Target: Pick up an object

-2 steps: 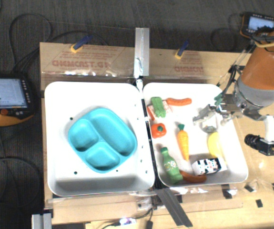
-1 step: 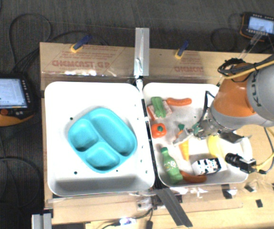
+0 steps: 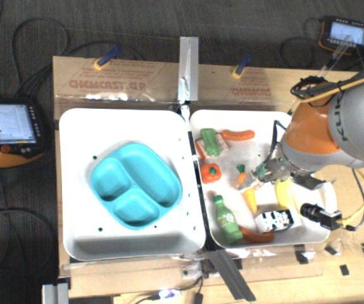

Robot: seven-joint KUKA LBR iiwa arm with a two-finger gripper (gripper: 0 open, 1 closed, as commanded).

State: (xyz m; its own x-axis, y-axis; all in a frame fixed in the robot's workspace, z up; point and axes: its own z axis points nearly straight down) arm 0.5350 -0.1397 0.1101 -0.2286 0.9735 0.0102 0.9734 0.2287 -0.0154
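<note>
Hand sits low in the right bin beside the small carrot, grip state unclear to me, so I'd centre over it before closing.

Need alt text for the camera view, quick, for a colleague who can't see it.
The grey and orange arm reaches from the right into the right bin, its claw low among toy foods: a green bottle, a carrot, a tomato. The left bin holds a blue divided tray.
</note>
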